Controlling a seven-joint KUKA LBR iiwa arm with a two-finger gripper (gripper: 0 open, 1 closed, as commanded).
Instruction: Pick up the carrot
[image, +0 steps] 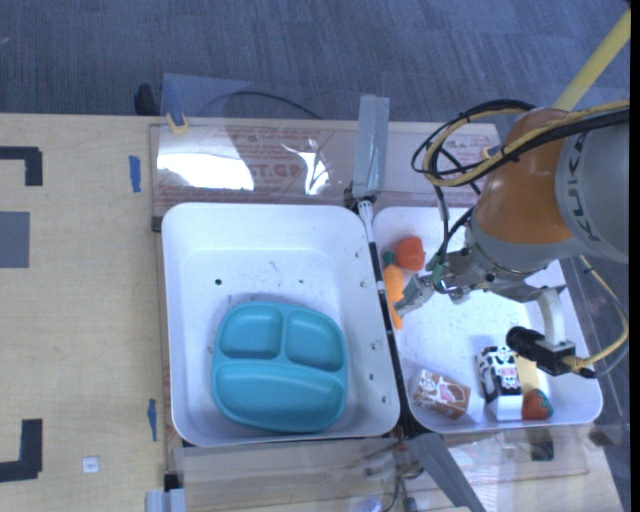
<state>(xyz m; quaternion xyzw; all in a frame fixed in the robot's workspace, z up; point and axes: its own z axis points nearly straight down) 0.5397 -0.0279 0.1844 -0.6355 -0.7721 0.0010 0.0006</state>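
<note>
carrot (396, 287) tight against bin wall (379, 262)

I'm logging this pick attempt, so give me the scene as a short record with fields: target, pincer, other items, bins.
target: orange tapered carrot, at the left wall of the right bin
pincer: grey two-finger pincer, low in the right bin, right beside the carrot
left bin: shallow white bin holding a blue three-compartment plastic tray
right bin: shallow white bin
other items: round orange-red toy fruit; brown wrapped snack; black-and-white carton; red strawberry toy
</note>
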